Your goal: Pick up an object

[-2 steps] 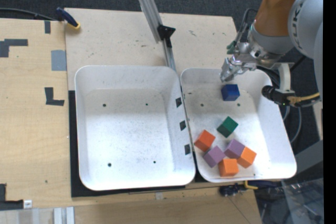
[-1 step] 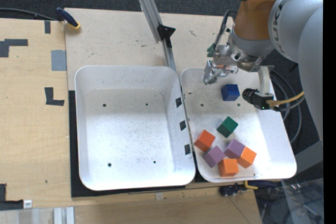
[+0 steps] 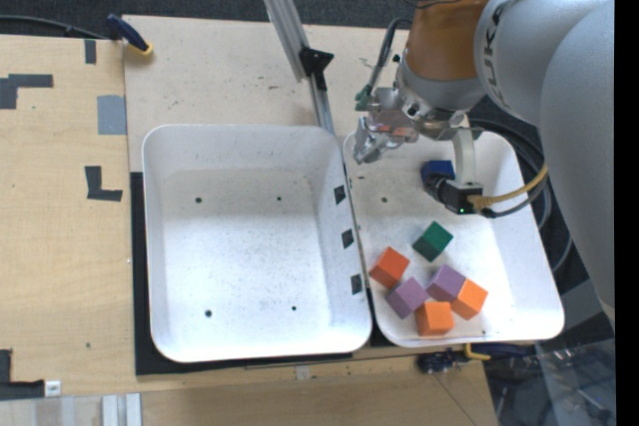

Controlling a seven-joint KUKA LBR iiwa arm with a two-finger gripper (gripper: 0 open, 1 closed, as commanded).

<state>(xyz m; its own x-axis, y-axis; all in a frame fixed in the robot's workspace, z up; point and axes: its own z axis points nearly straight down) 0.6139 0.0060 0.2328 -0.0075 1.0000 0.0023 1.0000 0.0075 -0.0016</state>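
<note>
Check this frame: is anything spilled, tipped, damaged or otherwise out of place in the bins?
Nothing stands out. The small blocks, a green cube, three orange cubes and two purple cubes, all lie inside the right white bin, clustered near its front. The gripper is above that bin's far left corner.

Blocks (image 3: pixel 429 286) crowd right bin's (image 3: pixel 519 314) near half.
</note>
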